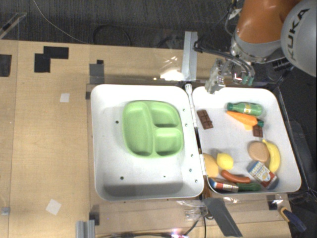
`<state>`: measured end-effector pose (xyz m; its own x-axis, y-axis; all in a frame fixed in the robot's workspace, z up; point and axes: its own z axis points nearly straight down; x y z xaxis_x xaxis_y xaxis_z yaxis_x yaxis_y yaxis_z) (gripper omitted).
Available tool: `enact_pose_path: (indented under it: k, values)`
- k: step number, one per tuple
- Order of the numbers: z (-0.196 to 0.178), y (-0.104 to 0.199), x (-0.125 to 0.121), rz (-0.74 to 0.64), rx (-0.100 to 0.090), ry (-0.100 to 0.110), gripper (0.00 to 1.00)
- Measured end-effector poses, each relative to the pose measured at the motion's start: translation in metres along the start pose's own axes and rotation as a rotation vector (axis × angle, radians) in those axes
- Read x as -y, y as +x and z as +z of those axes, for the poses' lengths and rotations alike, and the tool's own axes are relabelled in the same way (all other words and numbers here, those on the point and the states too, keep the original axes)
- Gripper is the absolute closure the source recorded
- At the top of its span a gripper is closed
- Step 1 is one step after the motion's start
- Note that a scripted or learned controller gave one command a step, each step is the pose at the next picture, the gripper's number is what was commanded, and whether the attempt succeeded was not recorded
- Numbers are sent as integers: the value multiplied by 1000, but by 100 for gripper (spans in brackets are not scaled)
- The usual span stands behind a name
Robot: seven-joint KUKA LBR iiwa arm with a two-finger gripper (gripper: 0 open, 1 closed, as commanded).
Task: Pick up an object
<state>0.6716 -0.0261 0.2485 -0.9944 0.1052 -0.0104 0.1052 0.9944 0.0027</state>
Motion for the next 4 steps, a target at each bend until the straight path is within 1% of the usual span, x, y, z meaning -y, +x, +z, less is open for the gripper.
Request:
enact_pose_path:
  k: [1,2,3,4]
  values:
    - [65,68,40,-448,-8,-1,100]
    - [43,70,0,-481,-4,-2,100]
    - [23,44,-37,-679,-2,-2,100]
    - [1,-4,102,-530,-2,4,100]
